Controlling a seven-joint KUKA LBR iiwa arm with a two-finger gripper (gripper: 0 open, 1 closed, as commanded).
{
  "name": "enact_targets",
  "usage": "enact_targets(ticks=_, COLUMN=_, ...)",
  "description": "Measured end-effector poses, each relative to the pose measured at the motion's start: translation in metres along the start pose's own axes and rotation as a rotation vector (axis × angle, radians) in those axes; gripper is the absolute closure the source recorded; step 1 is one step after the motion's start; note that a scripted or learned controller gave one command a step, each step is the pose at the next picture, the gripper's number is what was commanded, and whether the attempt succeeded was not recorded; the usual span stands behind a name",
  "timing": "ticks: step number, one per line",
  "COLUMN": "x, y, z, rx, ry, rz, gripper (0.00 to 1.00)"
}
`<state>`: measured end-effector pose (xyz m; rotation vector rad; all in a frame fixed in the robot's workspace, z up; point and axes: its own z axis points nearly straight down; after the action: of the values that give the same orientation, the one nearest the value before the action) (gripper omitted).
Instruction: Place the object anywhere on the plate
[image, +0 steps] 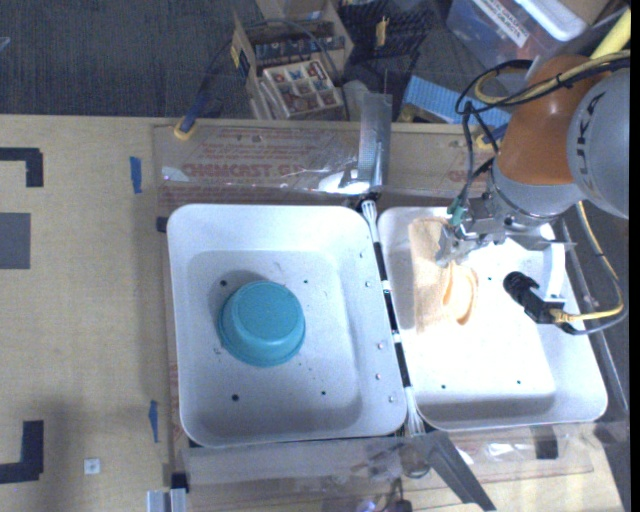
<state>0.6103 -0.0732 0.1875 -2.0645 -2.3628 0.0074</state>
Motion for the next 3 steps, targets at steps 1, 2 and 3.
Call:
enact_targets(ticks=1, x=0.000, y=0.001, z=-0.035, rx=-0.005, ry=-0.001, rz=-0.001, gripper=1.00)
enact_targets(ticks=2, x=0.044, y=-0.022, z=-0.034, rx=-0.002, ry=0.001, rz=-0.399, gripper=1.00)
enact_targets(ticks=3, x=0.095, y=-0.034, z=-0.043, rx=-0.004, ry=0.000, rz=-0.797, gripper=1.00)
